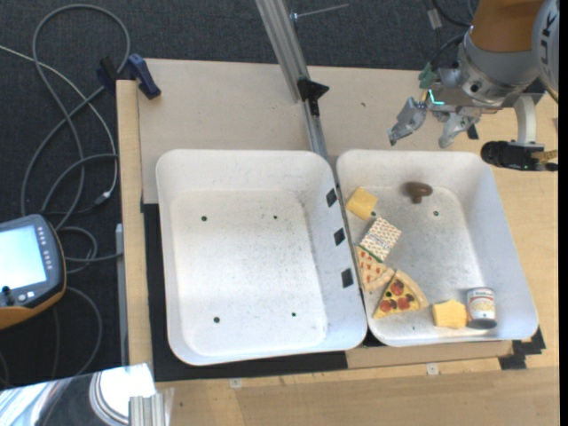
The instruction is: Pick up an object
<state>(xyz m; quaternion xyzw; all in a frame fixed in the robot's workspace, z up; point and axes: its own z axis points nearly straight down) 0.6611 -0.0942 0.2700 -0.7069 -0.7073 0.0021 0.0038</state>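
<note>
The gripper [432,124] hangs above the bench just past the far rim of the right bin [508,238], its two fingers spread wide with nothing between them. Every candidate for the pick lies in that right bin, toward six and seven o'clock from the gripper. Nearest is a small brown disc-shaped piece [417,189], close under the fingers at about six o'clock, so a short drop and a slight pull toward the near side should be all that the reach calls for. A yellow cheese block [361,203] sits at about seven o'clock, hard by the wall between the bins. Further along the same line come a patterned cracker square [381,235], a pizza slice [374,268] with its long axis running roughly twelve to six, and a second pizza slice [398,296] pointing toward eleven. In the near corner, at about five o'clock from the gripper, a second cheese block [450,314] lies touching a small can [481,306]; the can carries a label, but its writing is too small to read. The left bin [240,256] lies well off at about eight o'clock. No brand can be made out on the toys.
</note>
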